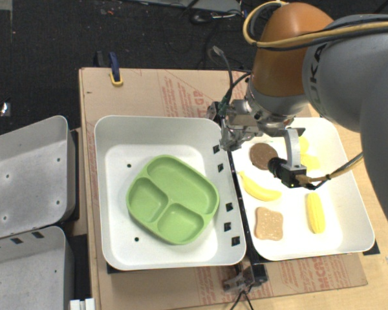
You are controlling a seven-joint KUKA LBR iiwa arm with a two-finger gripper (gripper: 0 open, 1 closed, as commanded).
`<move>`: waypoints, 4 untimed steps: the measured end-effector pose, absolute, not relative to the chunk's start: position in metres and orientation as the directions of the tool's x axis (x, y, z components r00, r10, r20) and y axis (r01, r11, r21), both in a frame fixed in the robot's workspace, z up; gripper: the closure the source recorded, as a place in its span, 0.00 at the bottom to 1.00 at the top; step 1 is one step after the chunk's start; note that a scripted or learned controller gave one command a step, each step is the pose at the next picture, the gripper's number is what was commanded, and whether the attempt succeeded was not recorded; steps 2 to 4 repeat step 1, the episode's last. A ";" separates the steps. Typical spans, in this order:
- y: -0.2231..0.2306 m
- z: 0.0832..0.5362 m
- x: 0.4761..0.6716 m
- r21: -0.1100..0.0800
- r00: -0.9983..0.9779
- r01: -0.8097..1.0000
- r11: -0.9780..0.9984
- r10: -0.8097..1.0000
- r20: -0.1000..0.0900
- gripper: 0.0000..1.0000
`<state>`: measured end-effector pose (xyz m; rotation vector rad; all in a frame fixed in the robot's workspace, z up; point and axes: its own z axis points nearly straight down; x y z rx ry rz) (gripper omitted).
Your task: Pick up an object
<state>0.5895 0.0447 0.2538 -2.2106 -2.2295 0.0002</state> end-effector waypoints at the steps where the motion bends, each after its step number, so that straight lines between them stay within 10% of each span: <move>1: 0.093 0.248 0.576 -0.003 -0.008 1.000 0.008 1.000 0.001 1.00; 4: 0.093 0.248 0.576 -0.003 -0.008 1.000 0.008 1.000 0.001 1.00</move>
